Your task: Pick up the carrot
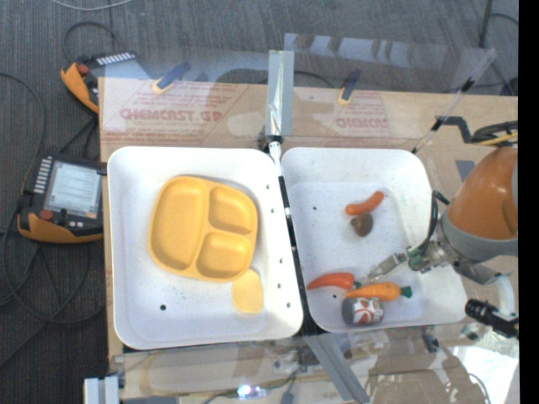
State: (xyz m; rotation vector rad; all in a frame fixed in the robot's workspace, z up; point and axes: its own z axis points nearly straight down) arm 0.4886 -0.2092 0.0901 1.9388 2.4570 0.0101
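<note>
The carrot (376,291), orange with a green stub at its right end, lies flat near the front of the right bin (396,171). My gripper (384,268) reaches in from the right and hovers just above and behind the carrot, slightly to its right. Nothing shows between it and the carrot. The grey wrist with its orange band (490,199) stands over the bin's right wall.
Next to the carrot lie a red pepper (330,281) on its left and a red-and-white object (362,311) in front. Farther back rest a small sausage (365,202) and a brown lump (362,224). The left bin (126,310) holds a yellow divided plate (205,225) and a yellow disc (248,294).
</note>
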